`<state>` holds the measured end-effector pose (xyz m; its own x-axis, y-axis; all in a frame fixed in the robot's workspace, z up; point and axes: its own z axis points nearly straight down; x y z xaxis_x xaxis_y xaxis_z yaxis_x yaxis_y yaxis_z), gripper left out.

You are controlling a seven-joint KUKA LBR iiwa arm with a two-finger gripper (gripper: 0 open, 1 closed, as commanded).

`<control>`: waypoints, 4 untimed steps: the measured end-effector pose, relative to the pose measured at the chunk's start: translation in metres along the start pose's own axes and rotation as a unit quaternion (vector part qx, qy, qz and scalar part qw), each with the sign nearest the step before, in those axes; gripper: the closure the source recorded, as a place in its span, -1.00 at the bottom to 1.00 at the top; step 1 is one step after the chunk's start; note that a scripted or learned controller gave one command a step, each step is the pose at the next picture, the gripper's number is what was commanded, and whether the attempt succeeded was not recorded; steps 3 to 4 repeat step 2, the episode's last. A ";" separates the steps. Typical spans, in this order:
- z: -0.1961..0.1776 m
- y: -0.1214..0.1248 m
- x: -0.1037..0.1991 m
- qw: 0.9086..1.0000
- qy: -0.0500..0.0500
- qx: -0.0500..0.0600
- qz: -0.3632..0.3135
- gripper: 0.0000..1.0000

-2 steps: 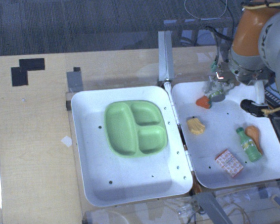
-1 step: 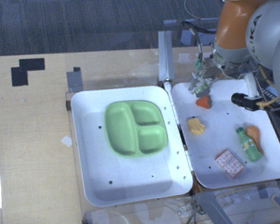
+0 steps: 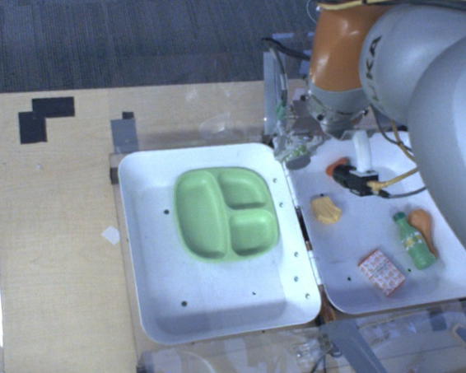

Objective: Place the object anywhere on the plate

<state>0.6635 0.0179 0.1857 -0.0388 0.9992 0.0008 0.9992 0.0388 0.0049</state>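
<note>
A green plate [image 3: 223, 212] with three compartments lies in the left white bin [image 3: 158, 297], and nothing rests on it. My gripper [image 3: 294, 152] hangs over the far left corner of the right bin [image 3: 454, 278], just beyond the plate's far right corner. The wrist hides its tips, and I see nothing held. Loose objects lie in the right bin: a pale yellow piece [image 3: 327, 210], a green bottle [image 3: 415, 243], an orange-brown item [image 3: 424, 220] beside the bottle, a red patterned box [image 3: 381, 272] and a small red-orange item [image 3: 336, 166].
The big grey arm with its orange band [image 3: 342, 46] covers the right bin's far right side. A black connector on a yellow cable [image 3: 361, 180] hangs near the red-orange item. The ridge where the bins meet [image 3: 302, 232] runs between the plate and the objects.
</note>
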 end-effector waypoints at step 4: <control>0.000 -0.052 0.083 0.996 0.000 0.000 -0.091 -1.00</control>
